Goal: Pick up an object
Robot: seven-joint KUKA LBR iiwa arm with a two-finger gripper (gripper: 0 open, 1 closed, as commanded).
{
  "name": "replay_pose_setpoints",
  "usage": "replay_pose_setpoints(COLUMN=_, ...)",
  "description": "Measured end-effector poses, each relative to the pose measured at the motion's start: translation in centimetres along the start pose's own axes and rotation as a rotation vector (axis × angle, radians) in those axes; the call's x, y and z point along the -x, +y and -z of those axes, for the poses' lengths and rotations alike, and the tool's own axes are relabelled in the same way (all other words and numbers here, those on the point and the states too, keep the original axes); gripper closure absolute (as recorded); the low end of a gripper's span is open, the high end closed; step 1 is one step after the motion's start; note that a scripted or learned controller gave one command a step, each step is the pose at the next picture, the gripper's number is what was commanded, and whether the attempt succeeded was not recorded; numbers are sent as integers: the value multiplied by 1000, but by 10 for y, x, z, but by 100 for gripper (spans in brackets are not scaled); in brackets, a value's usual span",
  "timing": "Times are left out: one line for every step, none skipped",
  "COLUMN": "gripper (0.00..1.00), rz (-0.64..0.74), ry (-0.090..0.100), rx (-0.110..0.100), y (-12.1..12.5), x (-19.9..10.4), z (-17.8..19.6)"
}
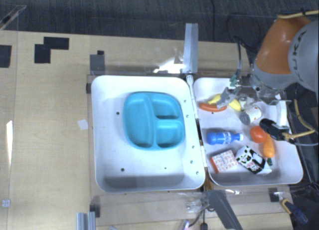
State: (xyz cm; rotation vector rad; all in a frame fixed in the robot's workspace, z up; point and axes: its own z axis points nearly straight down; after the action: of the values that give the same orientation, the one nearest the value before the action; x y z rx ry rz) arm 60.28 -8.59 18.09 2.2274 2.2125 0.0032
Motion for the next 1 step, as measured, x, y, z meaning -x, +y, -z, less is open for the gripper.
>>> replay_pose_setpoints(gripper=0, rz=30, ry=0, rx=0, y=24, x=51, z=-87)
